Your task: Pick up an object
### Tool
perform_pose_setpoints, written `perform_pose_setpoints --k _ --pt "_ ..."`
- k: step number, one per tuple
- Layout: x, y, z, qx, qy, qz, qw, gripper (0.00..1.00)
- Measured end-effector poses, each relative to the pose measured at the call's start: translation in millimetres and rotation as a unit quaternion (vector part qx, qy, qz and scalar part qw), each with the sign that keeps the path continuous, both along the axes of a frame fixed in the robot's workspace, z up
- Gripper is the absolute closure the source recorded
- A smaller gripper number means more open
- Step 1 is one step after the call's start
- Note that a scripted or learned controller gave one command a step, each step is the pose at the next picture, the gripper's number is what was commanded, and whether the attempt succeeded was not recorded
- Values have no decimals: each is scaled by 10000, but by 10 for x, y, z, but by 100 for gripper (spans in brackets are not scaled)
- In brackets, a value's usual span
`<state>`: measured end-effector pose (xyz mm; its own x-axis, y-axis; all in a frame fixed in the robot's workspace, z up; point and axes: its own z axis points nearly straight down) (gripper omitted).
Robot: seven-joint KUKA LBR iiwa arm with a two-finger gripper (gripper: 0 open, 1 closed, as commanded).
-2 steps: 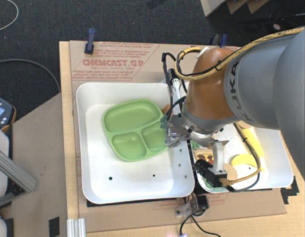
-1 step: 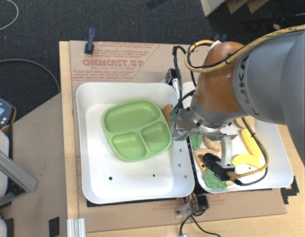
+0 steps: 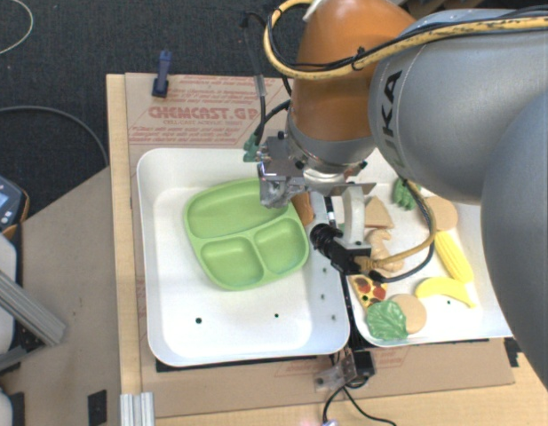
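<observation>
Toys (image 3: 433, 264) all lying in right bin (image 3: 487, 327), none lifted yet. End effector (image 3: 331, 207) low over wall between bins, beside green tray (image 3: 242, 238). Cannot tell its grip. Picking left to do.

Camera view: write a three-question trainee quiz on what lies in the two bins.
1. True or false: the green divided plate lies in the left bin.
2. Which bin holds the banana? A) left B) right
3. Fill in: the green plate has ___ compartments.

Key
1. True. It lies tilted in the left bin, under the gripper.
2. B. The banana lies in the right bin, near the corn cob and the lettuce leaf.
3. Three.
</observation>
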<state>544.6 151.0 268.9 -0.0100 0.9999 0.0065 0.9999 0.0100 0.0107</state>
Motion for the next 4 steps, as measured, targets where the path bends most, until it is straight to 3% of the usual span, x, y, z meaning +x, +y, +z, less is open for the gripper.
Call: perform_pose_setpoints --k 1,2,3,4 --pt "-73 536 -416 -28 92 -19 10000 100" --pt "208 603 1737 4 -52 -39 10000 100" --pt "-695 750 1087 -42 104 -19 9999 100" --pt "-545 689 -1861 -20 32 -55 10000 100"
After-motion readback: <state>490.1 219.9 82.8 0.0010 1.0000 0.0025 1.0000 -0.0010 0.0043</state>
